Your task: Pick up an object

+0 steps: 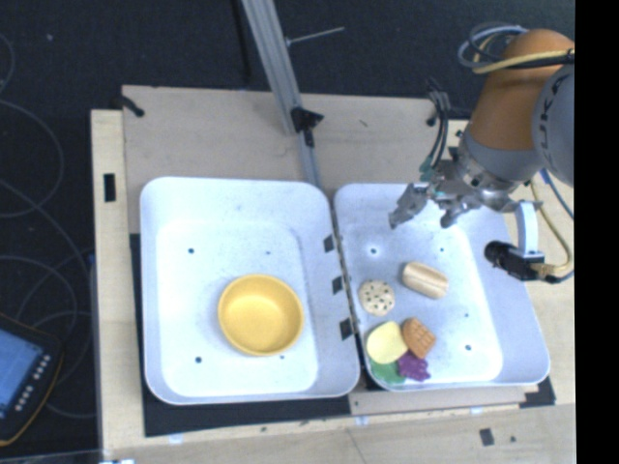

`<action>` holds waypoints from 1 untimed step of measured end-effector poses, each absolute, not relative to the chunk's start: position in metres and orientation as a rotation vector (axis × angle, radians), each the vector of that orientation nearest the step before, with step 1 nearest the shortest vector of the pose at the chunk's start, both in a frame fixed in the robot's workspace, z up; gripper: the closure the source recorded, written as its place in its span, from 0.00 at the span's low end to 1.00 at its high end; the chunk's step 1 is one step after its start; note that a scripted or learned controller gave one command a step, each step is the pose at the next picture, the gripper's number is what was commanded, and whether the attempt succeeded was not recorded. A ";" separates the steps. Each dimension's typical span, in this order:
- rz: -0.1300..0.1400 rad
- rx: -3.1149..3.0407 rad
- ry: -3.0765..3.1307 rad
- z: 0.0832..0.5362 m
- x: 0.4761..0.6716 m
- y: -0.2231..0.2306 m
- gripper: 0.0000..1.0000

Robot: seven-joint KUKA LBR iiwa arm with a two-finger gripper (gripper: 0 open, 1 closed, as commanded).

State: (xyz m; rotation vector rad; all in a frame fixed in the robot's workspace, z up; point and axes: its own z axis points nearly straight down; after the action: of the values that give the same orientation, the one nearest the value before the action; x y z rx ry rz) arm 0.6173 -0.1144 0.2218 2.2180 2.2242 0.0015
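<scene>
Pincer point(426, 213) spread open, above right bin point(503, 356), nothing btwn fingers

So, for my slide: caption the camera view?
Open tool above right bin of toy food; yellow bowl in left.

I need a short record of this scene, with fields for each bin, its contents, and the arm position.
left bin: holds a yellow bowl
right bin: holds a bread roll, a cookie, a yellow piece, an orange waffle piece, a purple piece
gripper: above the far part of the right bin, jaws open, nothing between them
task state: no object picked yet
</scene>
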 end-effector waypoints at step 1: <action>0.002 2.219 2.223 0.222 0.617 -0.114 0.00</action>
State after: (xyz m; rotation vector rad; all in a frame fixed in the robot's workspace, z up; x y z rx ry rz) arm 0.6174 -0.1145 0.2218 2.2186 2.2235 0.0020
